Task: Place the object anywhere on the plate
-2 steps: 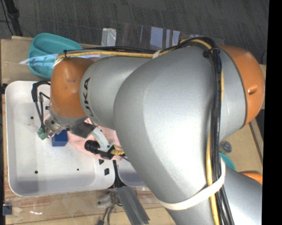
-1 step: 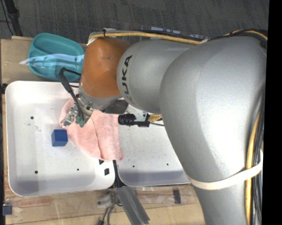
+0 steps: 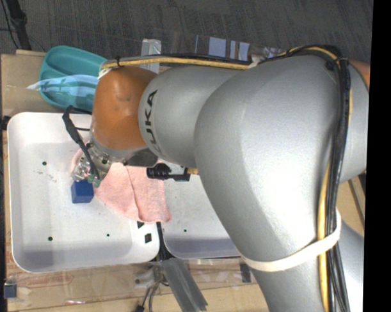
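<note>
In the camera view, the gripper hangs low in the left bin, at the pink cloth's left edge. The blue block lies just below it — nearly touching, not visibly held. Whether the gripper is spread or closed — cannot tell.

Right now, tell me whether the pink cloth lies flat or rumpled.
Rumpled. The pink cloth in the left bin shows folds and creases, bunched beside the blue block.
</note>
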Robot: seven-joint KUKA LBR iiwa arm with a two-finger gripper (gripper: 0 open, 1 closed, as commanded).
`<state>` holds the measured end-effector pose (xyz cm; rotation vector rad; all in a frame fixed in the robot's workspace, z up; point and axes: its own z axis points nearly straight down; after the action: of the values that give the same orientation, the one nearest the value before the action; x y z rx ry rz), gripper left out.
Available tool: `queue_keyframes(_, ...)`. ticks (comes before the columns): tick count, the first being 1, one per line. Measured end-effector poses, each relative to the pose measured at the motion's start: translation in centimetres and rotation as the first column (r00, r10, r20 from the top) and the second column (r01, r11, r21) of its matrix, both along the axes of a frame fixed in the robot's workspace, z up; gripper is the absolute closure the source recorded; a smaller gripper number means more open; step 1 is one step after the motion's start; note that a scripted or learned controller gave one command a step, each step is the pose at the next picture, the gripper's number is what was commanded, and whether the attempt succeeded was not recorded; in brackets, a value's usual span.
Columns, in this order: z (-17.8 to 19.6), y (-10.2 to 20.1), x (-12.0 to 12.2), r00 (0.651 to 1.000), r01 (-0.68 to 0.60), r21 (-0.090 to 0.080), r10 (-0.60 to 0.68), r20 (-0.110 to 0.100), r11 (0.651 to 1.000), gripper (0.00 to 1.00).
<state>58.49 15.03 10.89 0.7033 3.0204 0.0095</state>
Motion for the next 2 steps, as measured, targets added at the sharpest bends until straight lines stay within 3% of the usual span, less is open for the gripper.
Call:
queue_keyframes(1, 0.7, -2.9, 6.2, 0.999, -0.038, 0.003, 0.038, -0.038, 0.999, 1.00)
queue_keyframes(2, 4.1, 1.9, 0.8, 0.999, 0.027, 0.002, -0.027, -0.041, 1.000, 1.00)
